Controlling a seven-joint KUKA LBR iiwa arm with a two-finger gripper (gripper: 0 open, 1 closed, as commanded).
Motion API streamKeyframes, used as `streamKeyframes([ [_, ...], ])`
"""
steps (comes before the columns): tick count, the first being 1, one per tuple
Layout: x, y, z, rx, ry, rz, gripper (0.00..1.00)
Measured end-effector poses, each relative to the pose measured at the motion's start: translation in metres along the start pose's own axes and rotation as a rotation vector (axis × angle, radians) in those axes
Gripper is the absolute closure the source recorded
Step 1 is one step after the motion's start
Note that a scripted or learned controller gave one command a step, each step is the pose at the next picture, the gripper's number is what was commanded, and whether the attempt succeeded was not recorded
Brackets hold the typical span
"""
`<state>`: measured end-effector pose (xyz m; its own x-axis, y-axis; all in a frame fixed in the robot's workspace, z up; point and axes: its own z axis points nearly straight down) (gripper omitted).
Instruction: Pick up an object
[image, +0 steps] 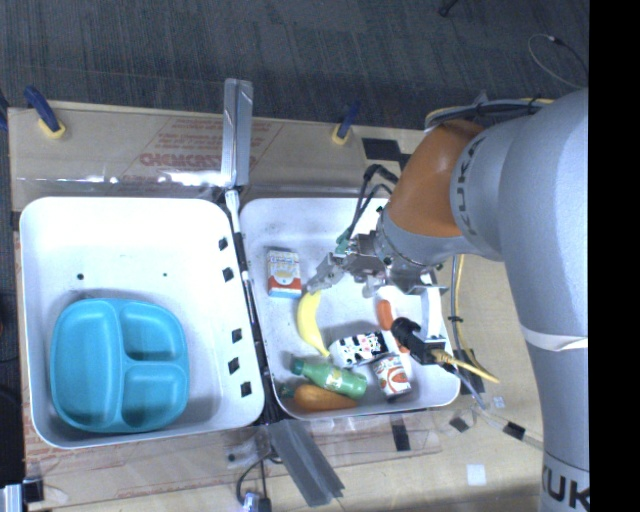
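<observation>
Over the right bin (300, 215), the gripper (335, 268) hung just above the banana (311, 322), beside a small carton (284, 272); whether it was clenched or released could not be told. A clean pick would probably mean dropping straight onto the banana's middle, clear of the green bottle (333, 377) and the cow-print carton (358, 349) crowded below it.

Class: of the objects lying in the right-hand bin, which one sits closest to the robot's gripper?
The banana. Its upper tip lies just below the gripper, while the small carton sits farther left and the green bottle and can lie lower down.
</observation>
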<state>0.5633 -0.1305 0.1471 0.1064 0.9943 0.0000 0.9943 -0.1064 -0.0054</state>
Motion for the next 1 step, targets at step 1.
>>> streamKeyframes([
  [1, -0.0002, 0.0001, -0.0003, -0.001, 0.0, 0.0, 0.0],
])
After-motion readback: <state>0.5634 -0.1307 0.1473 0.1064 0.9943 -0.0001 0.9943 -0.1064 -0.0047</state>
